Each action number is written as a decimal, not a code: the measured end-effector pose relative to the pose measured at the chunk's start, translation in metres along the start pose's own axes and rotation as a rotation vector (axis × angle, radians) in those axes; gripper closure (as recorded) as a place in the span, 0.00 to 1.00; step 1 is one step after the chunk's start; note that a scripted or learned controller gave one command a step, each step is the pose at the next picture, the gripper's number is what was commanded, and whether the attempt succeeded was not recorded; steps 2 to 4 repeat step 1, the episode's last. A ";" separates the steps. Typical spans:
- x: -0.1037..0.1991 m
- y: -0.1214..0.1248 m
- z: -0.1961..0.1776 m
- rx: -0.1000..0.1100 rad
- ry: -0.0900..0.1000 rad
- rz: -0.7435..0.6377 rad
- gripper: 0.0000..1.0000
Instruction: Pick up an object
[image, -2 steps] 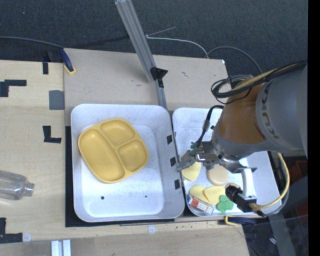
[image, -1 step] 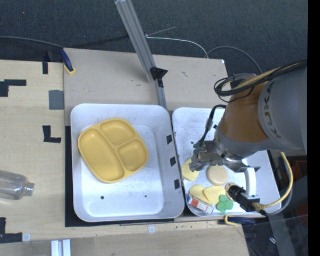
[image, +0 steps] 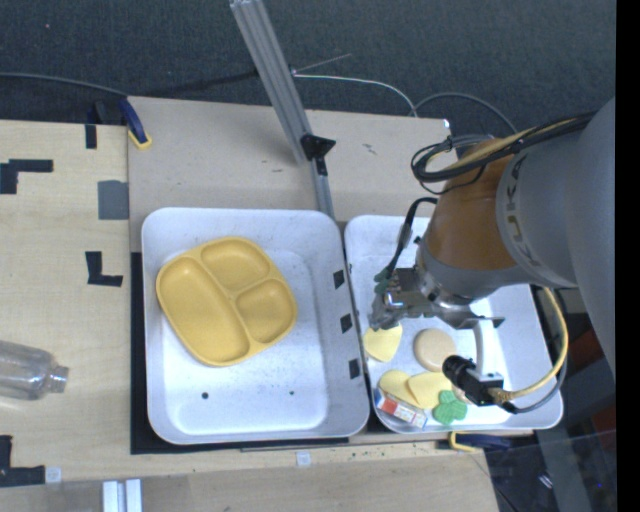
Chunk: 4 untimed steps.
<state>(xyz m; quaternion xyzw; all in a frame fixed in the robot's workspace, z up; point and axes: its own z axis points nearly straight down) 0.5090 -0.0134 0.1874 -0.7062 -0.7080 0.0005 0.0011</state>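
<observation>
1. Here, gripper (image: 385, 318) sits low in right bin (image: 520, 300), just above pale yellow round piece (image: 381, 343).
2. Piece looks flat, disc-like, near the bin's left wall.
3. Finger state: can't tell.

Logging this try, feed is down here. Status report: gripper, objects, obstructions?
Gripper low in right white bin, above pale yellow round piece; grip unconfirmed. Small yellow and green items clustered alongside. Yellow divided plastic tray in left white bin, clear of arm.
</observation>
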 end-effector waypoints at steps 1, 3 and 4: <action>0.002 -0.024 -0.075 -0.007 0.000 0.000 1.00; 0.002 -0.024 -0.075 -0.007 0.000 0.000 1.00; 0.002 -0.024 -0.075 -0.007 0.000 0.000 1.00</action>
